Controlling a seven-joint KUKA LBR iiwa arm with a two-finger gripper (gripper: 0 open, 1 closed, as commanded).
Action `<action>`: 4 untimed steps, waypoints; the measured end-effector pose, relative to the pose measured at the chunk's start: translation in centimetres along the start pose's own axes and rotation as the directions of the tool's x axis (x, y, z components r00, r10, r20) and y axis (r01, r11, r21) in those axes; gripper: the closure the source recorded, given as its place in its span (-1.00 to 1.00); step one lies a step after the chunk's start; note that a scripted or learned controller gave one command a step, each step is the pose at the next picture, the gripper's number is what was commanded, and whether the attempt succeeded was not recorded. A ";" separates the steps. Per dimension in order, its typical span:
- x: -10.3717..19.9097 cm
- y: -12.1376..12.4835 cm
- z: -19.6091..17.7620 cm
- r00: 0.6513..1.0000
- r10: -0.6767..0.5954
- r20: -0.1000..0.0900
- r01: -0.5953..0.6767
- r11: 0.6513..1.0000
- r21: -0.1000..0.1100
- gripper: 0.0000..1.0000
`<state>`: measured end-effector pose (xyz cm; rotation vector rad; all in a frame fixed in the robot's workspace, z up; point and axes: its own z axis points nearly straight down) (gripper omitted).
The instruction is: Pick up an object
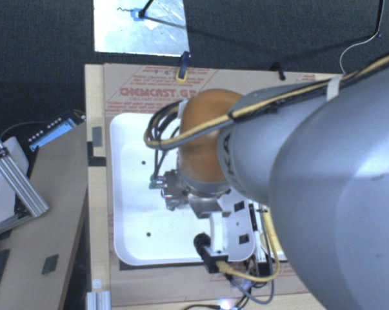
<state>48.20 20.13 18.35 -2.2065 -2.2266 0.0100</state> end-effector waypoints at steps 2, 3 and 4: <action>1.4 0.4 -18.6 1.000 -0.002 -0.001 0.002 1.000 -0.013 1.00; 3.3 8.5 -26.5 1.000 0.003 -0.003 -0.003 1.000 -0.023 1.00; 3.3 1.9 -20.2 1.000 0.002 0.002 -0.002 1.000 -0.002 1.00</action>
